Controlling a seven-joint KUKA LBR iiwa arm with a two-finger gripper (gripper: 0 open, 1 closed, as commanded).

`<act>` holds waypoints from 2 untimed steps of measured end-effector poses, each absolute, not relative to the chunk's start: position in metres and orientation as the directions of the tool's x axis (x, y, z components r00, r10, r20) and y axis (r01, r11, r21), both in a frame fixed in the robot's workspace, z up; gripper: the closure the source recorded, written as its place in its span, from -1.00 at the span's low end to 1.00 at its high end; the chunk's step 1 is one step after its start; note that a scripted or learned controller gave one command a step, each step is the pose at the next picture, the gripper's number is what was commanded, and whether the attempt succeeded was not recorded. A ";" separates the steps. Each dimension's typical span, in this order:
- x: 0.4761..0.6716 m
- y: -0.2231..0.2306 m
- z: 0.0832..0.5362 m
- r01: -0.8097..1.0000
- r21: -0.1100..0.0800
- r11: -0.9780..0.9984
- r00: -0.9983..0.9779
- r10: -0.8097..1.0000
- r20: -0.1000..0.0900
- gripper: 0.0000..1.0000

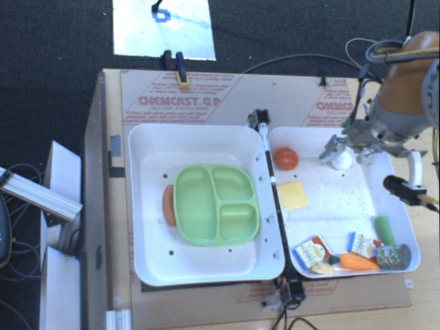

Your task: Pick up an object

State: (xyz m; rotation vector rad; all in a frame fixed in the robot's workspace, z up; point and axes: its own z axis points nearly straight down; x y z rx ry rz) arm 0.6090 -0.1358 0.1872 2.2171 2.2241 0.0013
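Observation:
My gripper (pixel 342 154) hangs over the far part of the right bin (pixel 337 208), with the arm coming in from the right. A small white egg-shaped object (pixel 342 161) sits between its two grey fingers, which are shut on it. Whether the object is off the bin floor I cannot tell. A red tomato (pixel 286 159) lies to its left near the divider. A yellow cheese square (pixel 293 195) lies just in front of the tomato.
The right bin's front corner holds a carrot (pixel 357 261), a green cucumber (pixel 383 230), two snack packets (pixel 313 251) and a small can (pixel 393 256). In the left bin (pixel 148 163) rests a green divided plate (pixel 216 205) with an orange sausage (pixel 168 205) beside it.

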 end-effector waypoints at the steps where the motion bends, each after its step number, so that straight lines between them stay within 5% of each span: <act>1: 0.543 -0.180 0.084 1.000 0.001 0.001 -0.001 1.000 -0.001 -1.00; 2: 0.544 -0.180 0.095 1.000 0.004 0.002 -0.002 1.000 -0.001 1.00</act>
